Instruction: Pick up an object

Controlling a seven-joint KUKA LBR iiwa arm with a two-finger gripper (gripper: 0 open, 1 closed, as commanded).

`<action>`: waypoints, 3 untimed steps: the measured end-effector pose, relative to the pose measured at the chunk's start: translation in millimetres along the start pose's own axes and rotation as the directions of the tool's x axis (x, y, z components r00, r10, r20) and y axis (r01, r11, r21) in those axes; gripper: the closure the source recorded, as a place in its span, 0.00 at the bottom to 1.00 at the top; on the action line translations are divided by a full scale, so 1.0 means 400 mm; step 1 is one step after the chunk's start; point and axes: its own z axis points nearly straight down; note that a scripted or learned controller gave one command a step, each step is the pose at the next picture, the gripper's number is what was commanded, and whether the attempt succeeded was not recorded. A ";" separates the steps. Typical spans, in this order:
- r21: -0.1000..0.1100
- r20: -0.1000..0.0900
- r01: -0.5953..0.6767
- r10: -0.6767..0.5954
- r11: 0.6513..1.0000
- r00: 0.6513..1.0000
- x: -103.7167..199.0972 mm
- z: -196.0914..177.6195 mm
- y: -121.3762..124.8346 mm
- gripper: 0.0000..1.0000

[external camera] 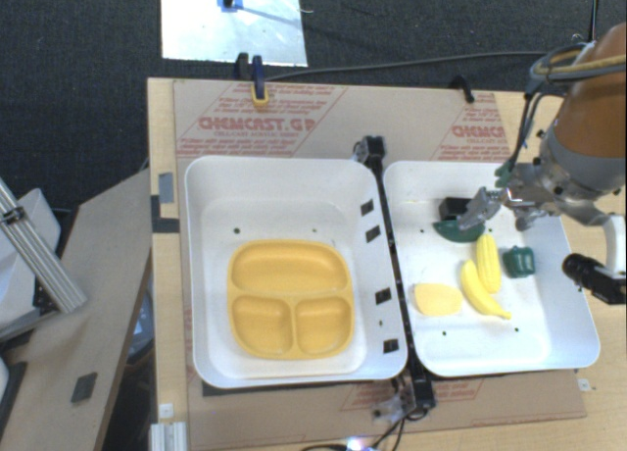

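Two white bins sit side by side on the table (pixel 167 243), and the work is split between them. The left bin (pixel 211 204) carries a yellow divided plate (pixel 291 297) lying flat in its middle, with three compartments that look bare; it seems set there as a place to receive things, well apart from the arm's reach at this moment. A dark divider (pixel 384 243) with clips runs between the bins.

The right bin (pixel 558 341) holds the loose pieces to pick from: a pale yellow slab (pixel 437 299) near the divider, then two bananas (pixel 483 280) lying touching each other, a dark green piece (pixel 453 229) above them, and a small green block (pixel 518 262) just beside the bananas.

The hand (pixel 482 210) hangs low over the dark green piece, close to the upper end of the bananas, which suggests that piece is the target. Whether its fingers are spread or closed cannot be told at this angle. The bananas crowd the target closely and could be nudged during a grasp.
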 end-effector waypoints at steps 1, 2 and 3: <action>-0.011 0.001 0.002 -0.002 1.000 1.000 0.000 -0.013 0.004 0.00; -0.007 0.000 0.000 0.000 1.000 1.000 -0.007 0.092 0.006 0.00; -0.005 0.000 0.000 0.000 1.000 1.000 0.006 0.213 -0.014 0.00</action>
